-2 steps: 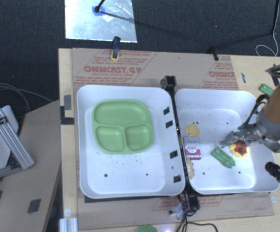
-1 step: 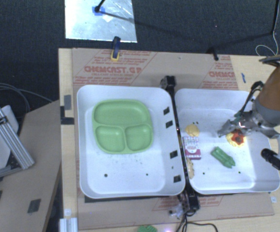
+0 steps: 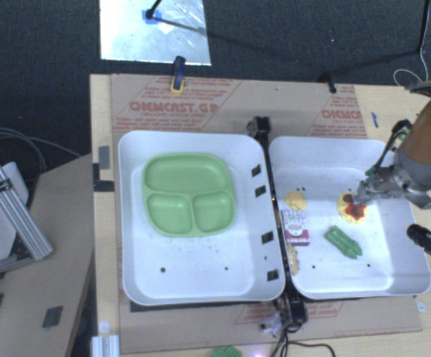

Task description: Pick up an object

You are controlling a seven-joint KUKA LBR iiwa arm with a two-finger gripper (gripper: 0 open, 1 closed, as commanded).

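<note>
Divided plate (image 3: 189,194) lies in left bin (image 3: 130,274). Right of that plate, the other bin (image 3: 401,277) holds toy (image 3: 351,208), pickle (image 3: 344,242), packet (image 3: 296,227).

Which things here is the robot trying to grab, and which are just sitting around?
Part of the job:
gripper, down over the yellow and red toy
yellow piece
green toy
pink and white packet
right bin that holds them

Just sitting around:
green divided plate in the left bin
yellow clamp
shiny sheet

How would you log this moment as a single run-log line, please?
tool: over yellow-red toy | right bin | lift: not yet
</note>
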